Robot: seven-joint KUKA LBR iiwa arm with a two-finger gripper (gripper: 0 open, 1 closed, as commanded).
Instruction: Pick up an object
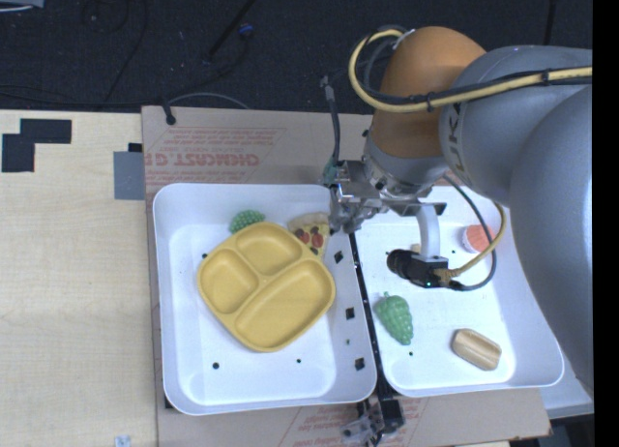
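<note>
1. We see red printing on the brown cardboard sheet (pixel 242 145) under the bins; it sits reversed or upside down, and we cannot read it with confidence.
2. We find no other label or brand on the bins or on the objects.
3. The left bin (pixel 184 339) carries a yellow divided plate (pixel 266 285), its long axis running from the bin's far-left toward its near-right.
4. A small green bumpy item (pixel 248 219) lies just beyond the plate's far edge; a pale piece with red spots (pixel 309 232) lies near the bin's far-right corner.
5. In the right bin (pixel 522 329), a green bumpy object (pixel 395 317) lies near the left wall, its long axis pointing roughly from far to near.
6. A tan bread-like block (pixel 476 348) lies toward the near-right corner, its long axis running left to right with a slight tilt.
7. A pinkish-orange round piece (pixel 475 238) sits toward the right side, beside a black fixture (pixel 418 267) on the arm.
8. The gripper (pixel 343 213) hangs over the divider between the bins near their far edge; we cannot tell how its jaws stand, and we see no object in them.
</note>
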